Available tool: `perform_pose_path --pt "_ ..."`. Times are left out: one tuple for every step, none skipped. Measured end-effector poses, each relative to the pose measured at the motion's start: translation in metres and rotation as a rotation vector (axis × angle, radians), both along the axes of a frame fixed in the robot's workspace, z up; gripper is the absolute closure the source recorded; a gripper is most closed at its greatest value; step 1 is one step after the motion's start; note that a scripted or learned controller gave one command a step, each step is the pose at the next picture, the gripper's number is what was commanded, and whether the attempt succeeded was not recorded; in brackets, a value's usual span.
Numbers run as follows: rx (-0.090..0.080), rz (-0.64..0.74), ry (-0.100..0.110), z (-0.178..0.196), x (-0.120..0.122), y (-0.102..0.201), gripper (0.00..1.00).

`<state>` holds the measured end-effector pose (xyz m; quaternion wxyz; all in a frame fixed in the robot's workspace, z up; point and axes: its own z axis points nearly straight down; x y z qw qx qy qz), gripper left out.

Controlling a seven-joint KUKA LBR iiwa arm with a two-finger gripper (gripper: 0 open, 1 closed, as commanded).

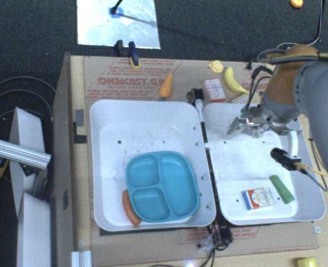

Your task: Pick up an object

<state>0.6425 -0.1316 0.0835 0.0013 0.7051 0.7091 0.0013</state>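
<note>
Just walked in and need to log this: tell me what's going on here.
A grey robot arm reaches in over the right bin, its hand hanging near the bin's back edge with nothing in it. A small carton and green stick lie untouched near the front. The left bin holds a blue tray.

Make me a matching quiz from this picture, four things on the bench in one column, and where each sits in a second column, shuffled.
Things:
1. blue divided plate
2. green block
3. banana
4. carrot

Places:
A. on the cardboard behind the left bin
B. in the left bin, beside an orange sausage
C. in the right bin, near its front right corner
D. on the cardboard behind the right bin

Pairs: 1-B, 2-C, 3-D, 4-A
</note>
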Motion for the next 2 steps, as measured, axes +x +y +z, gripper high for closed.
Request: perform_pose_path --pt "0.000 0.001 -0.002 0.002 0.028 0.027 0.00" --pt "0.000 0.000 0.001 0.001 0.027 0.045 0.00"
